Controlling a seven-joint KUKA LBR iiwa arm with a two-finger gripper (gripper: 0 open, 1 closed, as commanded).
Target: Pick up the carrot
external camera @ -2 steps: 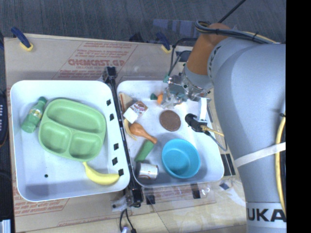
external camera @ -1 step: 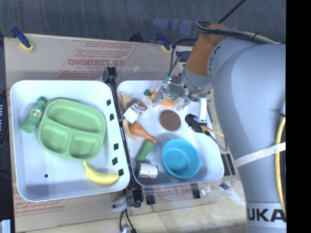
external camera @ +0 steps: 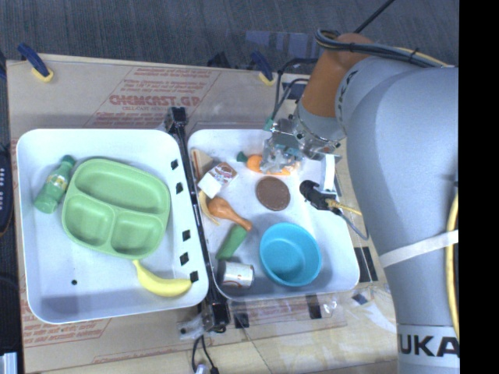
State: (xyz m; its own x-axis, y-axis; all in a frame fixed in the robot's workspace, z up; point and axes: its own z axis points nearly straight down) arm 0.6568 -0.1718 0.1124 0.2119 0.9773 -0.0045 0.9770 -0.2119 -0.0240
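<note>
The carrot (external camera: pixel 253 162) is small and orange and lies near the back of the right bin (external camera: pixel 343 263). Only its left end shows beside the gripper, with another bit of orange just below it. My gripper (external camera: pixel 279 159) hangs straight over the carrot's right part, down low in the bin, and hides most of it. The grey arm with its orange band reaches in from the right behind it.
The right bin also holds a brown disc (external camera: pixel 274 193), a blue bowl (external camera: pixel 290 254), an orange-tan drumstick shape (external camera: pixel 228 211), a green vegetable (external camera: pixel 231 242), a metal can (external camera: pixel 236 274) and a white packet (external camera: pixel 212 181). In the left bin lie a green divided plate (external camera: pixel 117 206), a green bottle (external camera: pixel 53 184) and a banana (external camera: pixel 162 282).
</note>
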